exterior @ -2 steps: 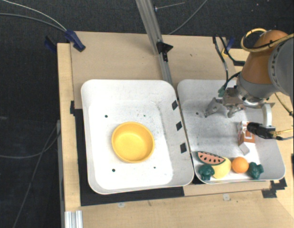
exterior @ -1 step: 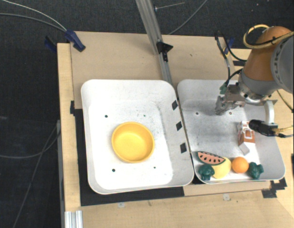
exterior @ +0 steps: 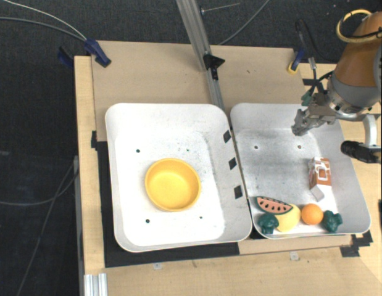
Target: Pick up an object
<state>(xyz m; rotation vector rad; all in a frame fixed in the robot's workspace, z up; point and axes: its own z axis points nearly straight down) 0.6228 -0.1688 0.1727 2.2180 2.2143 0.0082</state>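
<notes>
A: Largest first: we have the bench (exterior: 153, 73) bearing two white bins. The left bin (exterior: 129, 134) fills the centre-left of the frame, the right bin (exterior: 271, 134) the centre-right. Our arm (exterior: 357, 66) comes in at the upper right, and its gripper (exterior: 302, 123) hangs over the upper right part of the right bin.

B: Is it holding anything?

A: We see nothing in it, and we cannot tell its state; the tip is too small and dark against the bin floor. We judge we are at the approach step, with nothing lifted yet.

B: Then what do we go for?

A: The yellow bowl (exterior: 173, 184) sits alone in the middle of the left bin, well apart from us. Nearer candidates crowd the right bin's lower edge: a watermelon slice (exterior: 274, 204), red with a green rind, touching a yellow fruit (exterior: 289, 217); an orange (exterior: 311, 214) just beside that; a green piece (exterior: 268, 223) at the left end of the row and another green piece (exterior: 331, 221) at the right end. A small brown-and-white carton (exterior: 319, 172) lies apart, at the right of the bin, below the gripper.

B: So the carton?

A: We would say so. It lies free of neighbours, so the next move calls for shifting down the frame over it, descending, then closing on it.
</notes>
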